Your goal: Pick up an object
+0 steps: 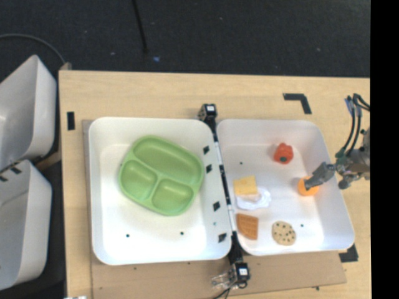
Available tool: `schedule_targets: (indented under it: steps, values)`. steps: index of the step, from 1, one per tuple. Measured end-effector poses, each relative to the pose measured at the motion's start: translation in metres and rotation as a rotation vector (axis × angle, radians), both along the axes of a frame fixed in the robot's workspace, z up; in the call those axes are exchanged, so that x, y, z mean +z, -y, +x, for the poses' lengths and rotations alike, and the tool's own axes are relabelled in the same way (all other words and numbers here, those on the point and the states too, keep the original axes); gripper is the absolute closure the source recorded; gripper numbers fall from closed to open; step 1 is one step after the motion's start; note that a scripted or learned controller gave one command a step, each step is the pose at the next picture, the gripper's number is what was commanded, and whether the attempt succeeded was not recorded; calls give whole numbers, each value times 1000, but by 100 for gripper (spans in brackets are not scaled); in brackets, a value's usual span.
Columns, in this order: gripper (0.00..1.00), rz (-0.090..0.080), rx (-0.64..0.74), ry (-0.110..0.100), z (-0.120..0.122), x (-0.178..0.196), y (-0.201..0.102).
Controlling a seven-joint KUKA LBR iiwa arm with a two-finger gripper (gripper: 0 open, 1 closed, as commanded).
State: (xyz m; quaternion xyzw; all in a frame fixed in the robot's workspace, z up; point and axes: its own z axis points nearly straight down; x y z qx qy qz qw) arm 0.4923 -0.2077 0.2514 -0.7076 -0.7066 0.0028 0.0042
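At three o'clock in the right bin, we find the gripper touching an orange piece, its grasp seemingly unmade; whether the claw is spread or closed we cannot tell.

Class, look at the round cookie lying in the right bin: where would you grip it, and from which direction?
The cookie lies flat on the bin floor, apart from the waffle. Probably come straight down from above and pinch across its round edge; the flat top offers no hold.
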Motion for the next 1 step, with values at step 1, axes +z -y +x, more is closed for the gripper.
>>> schedule_targets:
  steps: [1]
  values:
    - [0,-3,4,11,2,6,0]
